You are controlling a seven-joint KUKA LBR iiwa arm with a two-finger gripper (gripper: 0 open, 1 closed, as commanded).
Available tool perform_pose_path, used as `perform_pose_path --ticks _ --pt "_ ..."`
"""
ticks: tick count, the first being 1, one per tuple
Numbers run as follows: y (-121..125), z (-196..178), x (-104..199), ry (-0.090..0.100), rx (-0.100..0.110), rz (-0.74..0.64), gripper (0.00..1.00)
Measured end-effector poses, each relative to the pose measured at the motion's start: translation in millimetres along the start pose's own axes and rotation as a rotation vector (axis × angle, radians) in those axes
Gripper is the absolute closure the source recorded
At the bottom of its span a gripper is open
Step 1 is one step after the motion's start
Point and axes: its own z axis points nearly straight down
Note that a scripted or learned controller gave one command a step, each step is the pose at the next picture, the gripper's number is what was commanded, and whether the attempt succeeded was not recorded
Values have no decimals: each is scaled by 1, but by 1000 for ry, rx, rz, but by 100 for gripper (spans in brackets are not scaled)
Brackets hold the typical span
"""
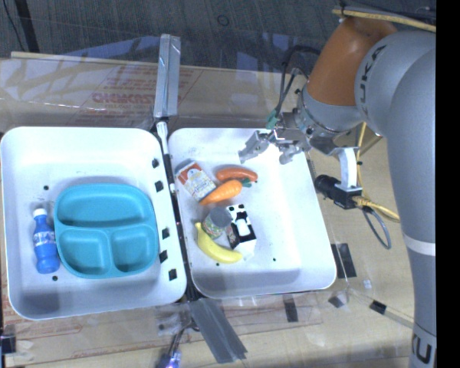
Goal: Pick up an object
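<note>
Wooden table (77, 83) carries two shallow white bins side by side. Left bin (23, 152) holds a turquoise compartment tray (105, 229) with a small blue bottle (44, 242) just beside it. Right bin (307, 228) holds an orange carrot (221, 192), a red sausage-shaped item (236, 174), a small printed packet (196, 181), a yellow banana (217, 248) and a black-and-white block (242, 225), clustered near its left wall. Grey arm with orange band (341, 67) reaches in from the right, wrist bent down. Tool (270, 147) hangs over the right bin's far edge, fingers spread apart, nothing between them, apart from the cluster.
</note>
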Motion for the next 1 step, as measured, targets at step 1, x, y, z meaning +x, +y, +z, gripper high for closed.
perform_pose_path --ticks 1 --pt "-1 116 43 -2 -9 -27 0"
